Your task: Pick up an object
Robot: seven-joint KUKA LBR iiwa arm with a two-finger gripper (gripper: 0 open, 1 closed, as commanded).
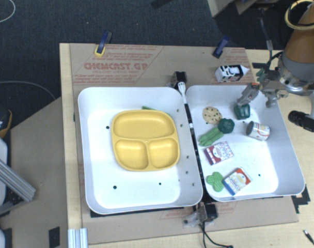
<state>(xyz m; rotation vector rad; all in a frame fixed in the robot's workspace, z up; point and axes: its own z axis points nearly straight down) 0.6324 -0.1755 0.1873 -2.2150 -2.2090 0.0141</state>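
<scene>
Lying nearest the camera in the right white bin (288, 174) are a small flat packet with a white, red and blue label (236, 181) and, touching its left side, a small green knobbly toy (215, 180). Slightly farther in sits a flat red-and-white printed packet (219, 152). Beyond that, a green broccoli-shaped toy (217, 131) lies slanted, its dark head up and right, its paler stalk down and left. To its right a small silver can with a red label (257, 130) lies on its side, apart from the rest. A round tan cookie with dark chips (212, 114) lies flat near the bin's left wall.

The left white bin (95, 185) holds a yellow plastic divided plate (145, 139), one broad compartment on the far side, two smaller ones on the near side. A thin green sliver (148, 108) shows at its far rim; what it is cannot be told.

Farther back, the two-finger gripper (260, 94) hangs over the right bin's far right corner, its grey fingers spread apart with nothing between them. A small dark teal block (242, 110) rests on the bin floor just below the left finger; contact cannot be told.

Past the bins, a black-and-white cow-patterned toy (231, 73) rests on the brown cardboard sheet (146, 61), held by two blue clamps (103, 43).
</scene>
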